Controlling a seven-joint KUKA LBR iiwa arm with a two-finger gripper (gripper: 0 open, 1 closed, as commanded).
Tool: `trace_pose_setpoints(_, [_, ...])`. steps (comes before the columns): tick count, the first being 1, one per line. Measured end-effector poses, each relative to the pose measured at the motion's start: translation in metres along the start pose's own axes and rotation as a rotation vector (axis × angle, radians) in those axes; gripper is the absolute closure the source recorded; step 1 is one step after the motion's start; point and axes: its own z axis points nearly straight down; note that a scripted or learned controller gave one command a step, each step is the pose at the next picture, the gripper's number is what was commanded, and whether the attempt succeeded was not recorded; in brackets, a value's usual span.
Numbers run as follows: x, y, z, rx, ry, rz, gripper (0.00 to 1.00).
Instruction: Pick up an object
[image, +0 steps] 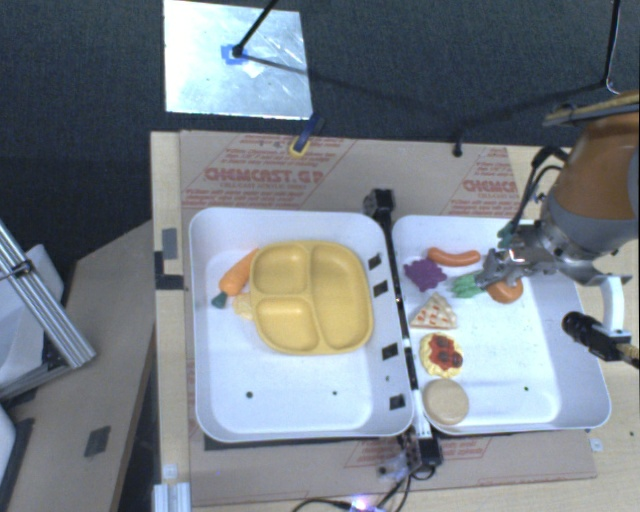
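Observation:
My gripper (497, 270) hangs low over the upper part of the right bin (560, 385), under the grey and orange arm (600, 190). Just beneath it lie a green toy vegetable (465, 287) and an orange toy piece (508, 292), partly covered by the gripper. I cannot tell whether it touches either one. Nearby lie a sausage (453, 257), purple grapes (424, 273), a pizza slice (435, 314), a round yellow tart with red topping (442, 354) and a tan bun (446, 401).
The left bin (225, 400) holds a yellow divided plate (305, 298) with a toy carrot (236, 273) at its left edge. A black divider with clips (396, 300) separates the bins. A black part (590, 335) sticks in at the right bin's right side.

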Motion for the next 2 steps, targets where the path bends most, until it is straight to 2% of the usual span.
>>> trace_pose_setpoints(2, [0.108,0.052,-0.013,0.0,0.001,0.0,1.0])
